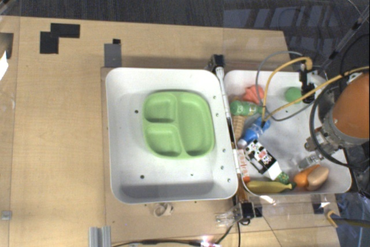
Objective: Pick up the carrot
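My claw (315, 154) hung low over the right bin (289, 136), near its right side, and I could not tell from up there how it was set or whether it had anything. My arm (352, 115), with its orange band, reached in from the right, with yellow and black cables looping above the bin. The carrot (301, 180) lay just below my claw, at the bin's front right corner, touching a tan, roundish thing (317, 176). Beside it lay a yellow banana (269, 187). A black and white box (261, 157), a blue bottle (250, 135), a green thing (244, 108), a pinkish red toy (254, 93) and a green ball (293, 93) sat farther off. In the left bin (133, 182) was a green tray (177, 124) with three parts. Both bins sat on the wooden tabletop (52, 142).
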Available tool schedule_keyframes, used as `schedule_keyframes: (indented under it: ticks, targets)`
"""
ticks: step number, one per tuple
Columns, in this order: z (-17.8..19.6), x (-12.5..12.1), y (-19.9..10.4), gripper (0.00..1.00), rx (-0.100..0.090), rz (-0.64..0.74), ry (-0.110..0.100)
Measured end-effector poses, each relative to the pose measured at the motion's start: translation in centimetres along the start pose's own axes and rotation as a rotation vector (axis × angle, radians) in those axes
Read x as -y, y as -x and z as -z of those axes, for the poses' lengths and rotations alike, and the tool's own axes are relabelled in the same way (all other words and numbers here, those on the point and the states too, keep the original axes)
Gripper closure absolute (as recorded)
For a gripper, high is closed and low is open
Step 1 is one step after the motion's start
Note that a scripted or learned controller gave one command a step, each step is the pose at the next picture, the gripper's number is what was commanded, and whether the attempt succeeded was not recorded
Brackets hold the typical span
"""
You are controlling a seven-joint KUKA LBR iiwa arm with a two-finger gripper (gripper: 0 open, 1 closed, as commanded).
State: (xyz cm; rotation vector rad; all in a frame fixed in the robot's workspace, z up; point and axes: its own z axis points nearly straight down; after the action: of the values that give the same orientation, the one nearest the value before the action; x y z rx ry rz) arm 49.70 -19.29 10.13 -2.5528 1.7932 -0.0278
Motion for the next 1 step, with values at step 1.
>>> schedule_keyframes:
  ticks: [1]
  targets:
    - [-0.03, -0.02, 0.01, 0.00, 0.001, 0.000, 0.001]
